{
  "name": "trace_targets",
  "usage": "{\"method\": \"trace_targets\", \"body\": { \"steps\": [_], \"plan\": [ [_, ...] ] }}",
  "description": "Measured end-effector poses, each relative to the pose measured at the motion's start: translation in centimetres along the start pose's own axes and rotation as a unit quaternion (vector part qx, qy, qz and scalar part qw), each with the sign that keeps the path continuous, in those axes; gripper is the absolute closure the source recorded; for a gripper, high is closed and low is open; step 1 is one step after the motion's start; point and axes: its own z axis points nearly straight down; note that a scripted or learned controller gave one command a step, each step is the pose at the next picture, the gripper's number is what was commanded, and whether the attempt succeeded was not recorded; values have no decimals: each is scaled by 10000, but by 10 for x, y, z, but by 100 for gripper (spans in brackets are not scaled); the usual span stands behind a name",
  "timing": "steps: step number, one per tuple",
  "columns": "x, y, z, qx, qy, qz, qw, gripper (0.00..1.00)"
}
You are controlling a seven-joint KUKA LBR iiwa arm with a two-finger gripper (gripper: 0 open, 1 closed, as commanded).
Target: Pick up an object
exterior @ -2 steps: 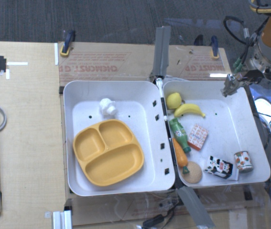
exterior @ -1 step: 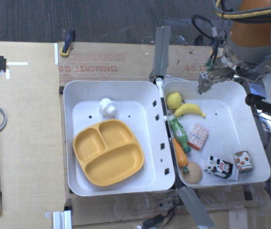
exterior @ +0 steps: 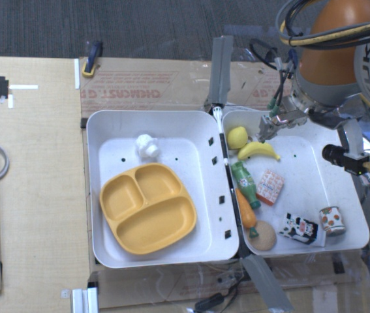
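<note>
My gripper point(exterior: 267, 126) over right bin point(exterior: 341, 181) back corner, grip state unclear; one banana point(exterior: 258, 150) just below, one lemon point(exterior: 237, 137) beside; left bin point(exterior: 100, 194) holds one yellow tray point(exterior: 147, 207), one white lump point(exterior: 147, 146)

Upside-down red "CHEMCAST GP" print on cardboard sheet point(exterior: 152, 83) behind bins.

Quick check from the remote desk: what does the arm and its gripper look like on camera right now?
The grey KUKA arm carries a rounded orange band, looped by black and yellow cables. Its small metallic two-finger gripper trails thin coloured wires. A black cylindrical fitting juts out beside it.
</note>
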Motion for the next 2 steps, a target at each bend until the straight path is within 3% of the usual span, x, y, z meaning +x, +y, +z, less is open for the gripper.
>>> {"method": "trace_targets", "body": {
  "steps": [1,2],
  "plan": [
    [-75,-18,-32,-15,-9,-528,9986,100],
    [-82,-26,-19,-14,-5,-1269,9919,100]
  ]
}}
